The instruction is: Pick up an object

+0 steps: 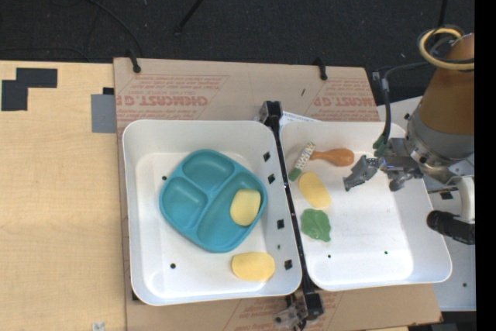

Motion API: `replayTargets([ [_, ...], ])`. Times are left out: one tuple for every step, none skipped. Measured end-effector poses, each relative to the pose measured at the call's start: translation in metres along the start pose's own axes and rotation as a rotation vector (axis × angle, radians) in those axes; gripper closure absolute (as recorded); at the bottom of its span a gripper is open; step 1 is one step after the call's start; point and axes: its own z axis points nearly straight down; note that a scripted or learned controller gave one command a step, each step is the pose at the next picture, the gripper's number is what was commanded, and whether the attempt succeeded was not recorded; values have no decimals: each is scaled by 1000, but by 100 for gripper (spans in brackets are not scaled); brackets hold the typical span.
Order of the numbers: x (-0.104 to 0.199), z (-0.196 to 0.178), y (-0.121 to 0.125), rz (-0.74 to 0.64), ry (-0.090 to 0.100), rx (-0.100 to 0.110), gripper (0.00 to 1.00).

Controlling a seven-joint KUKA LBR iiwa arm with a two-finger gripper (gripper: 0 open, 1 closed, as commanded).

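The landmark for this inspection is the black divider (280, 190) running between the two shallow white plastic bins. In the right-hand bin (403, 260), just beside the divider, lie three small items: a pale yellow oval plastic piece (314, 189); a flat green leaf-shaped piece (315, 225) touching its near end; and a small brush with an orange-brown handle (332, 157) at the far side. In the left-hand bin (147, 267) sits a teal compartment plate (194, 198) with a yellow rounded block (246, 206) in the compartment nearest the divider; a second yellow lump (253, 266) lies on the bin floor near the divider, toward the front.

The grey two-finger gripper (363, 172) hangs over the right-hand bin, well clear of the divider, with the three items lying between it and that bar; nothing is visible between its fingers; whether they stand wide or narrow I cannot tell from this angle.

Judgement: no object is yet secured; the oval piece and the brush are the nearest candidates.

Risks noted: the oval and the leaf touch, so a descent on either may nudge or drag the other; the leaf lies flat and offers little to pinch; a reach close to the divider may strike the bar or the bin wall; the brush's rounded handle may roll out of a closing grip.
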Motion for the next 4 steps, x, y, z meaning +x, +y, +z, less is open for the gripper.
replayTargets([
  [0, -6, 2, -2, -1, -11, 0],
  [-4, 38, 2, -1, -1, -7, 0],
  [-12, 87, 6, -1, -1, -8, 0],
  [-11, 150, 0, -1, 0, -7, 0],
])
